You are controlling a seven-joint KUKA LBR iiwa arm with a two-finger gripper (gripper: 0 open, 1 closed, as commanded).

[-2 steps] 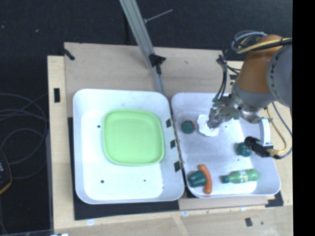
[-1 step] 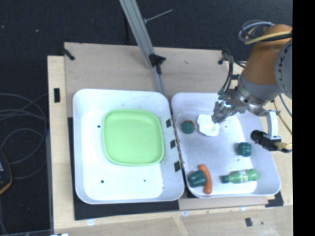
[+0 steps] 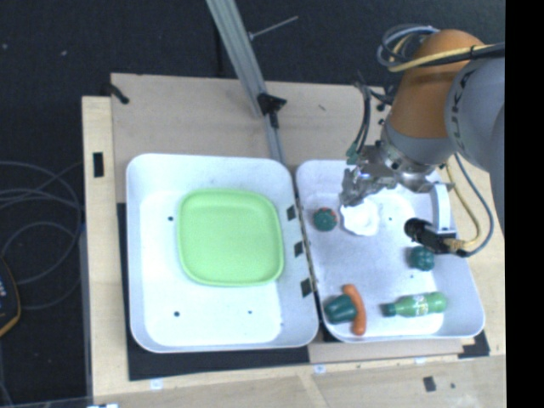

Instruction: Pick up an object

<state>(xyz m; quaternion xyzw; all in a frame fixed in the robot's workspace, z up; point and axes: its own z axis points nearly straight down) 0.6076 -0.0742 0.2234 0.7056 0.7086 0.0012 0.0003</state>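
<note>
The approach step seems in hand: the two-finger gripper (image 3: 355,195), whose spread I cannot tell, hangs touching or just above the crumpled white soft object (image 3: 360,220), so next comes 1 short descent and a squeeze.

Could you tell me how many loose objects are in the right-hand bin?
6: a teal ball near the left wall, a white lump under the end effector, a teal piece, a green bottle, an orange stick and a dark green piece. The arm may hide more.
</note>
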